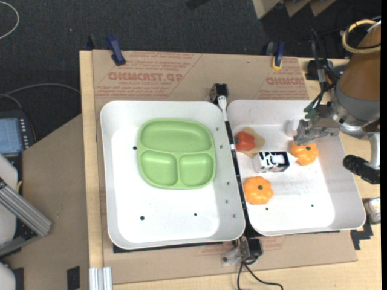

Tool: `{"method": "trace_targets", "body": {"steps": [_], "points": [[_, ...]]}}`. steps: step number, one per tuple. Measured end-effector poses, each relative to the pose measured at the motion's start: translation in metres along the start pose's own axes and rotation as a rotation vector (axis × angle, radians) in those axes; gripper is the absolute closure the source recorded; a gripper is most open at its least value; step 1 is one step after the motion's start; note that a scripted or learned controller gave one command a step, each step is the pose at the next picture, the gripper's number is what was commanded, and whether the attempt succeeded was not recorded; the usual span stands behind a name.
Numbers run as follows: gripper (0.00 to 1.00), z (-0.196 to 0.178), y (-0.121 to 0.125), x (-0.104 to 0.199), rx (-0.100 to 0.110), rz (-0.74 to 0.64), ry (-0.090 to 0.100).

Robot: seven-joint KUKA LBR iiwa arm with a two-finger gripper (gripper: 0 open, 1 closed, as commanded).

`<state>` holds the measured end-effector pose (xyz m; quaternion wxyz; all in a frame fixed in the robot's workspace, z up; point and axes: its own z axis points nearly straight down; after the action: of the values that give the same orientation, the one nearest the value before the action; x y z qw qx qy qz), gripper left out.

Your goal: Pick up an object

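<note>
orange marks the likely target in the camera view: a small orange pumpkin-like toy [305, 153] lies in the right bin [338, 213], and the gripper [309, 136] hangs directly over it, so close that its lower end overlaps the toy's top. whether the tool is spread or closed cannot be told from this slant, and nothing can be seen clamped in it, so the toy should be taken as not yet held.

taking that toy as the landmark: a black-and-white block [274, 160] sits just to its left, a red tomato-like piece [245, 141] lies further left, near the bin's wall, and a second orange pumpkin [258, 190] rests to the lower left, well apart. the left bin [121, 210], holding a green divided tray [176, 153], lies far to the left.

the step in hand appears to be the descent onto the toy. doing it well probably means centring over the rounded body, since an off-centre squeeze could roll it away, and keeping clear of the block beside it.
</note>
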<state>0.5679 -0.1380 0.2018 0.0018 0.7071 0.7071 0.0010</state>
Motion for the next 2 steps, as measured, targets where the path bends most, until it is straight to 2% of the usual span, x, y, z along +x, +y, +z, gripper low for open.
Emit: {"method": "trace_targets", "body": {"steps": [1,2], "points": [[1.00,-0.087,-0.034,0.032,-0.003,-0.003,0.001],[1.00,-0.174,-0.049,0.074,-0.006,-0.005,0.001]]}}
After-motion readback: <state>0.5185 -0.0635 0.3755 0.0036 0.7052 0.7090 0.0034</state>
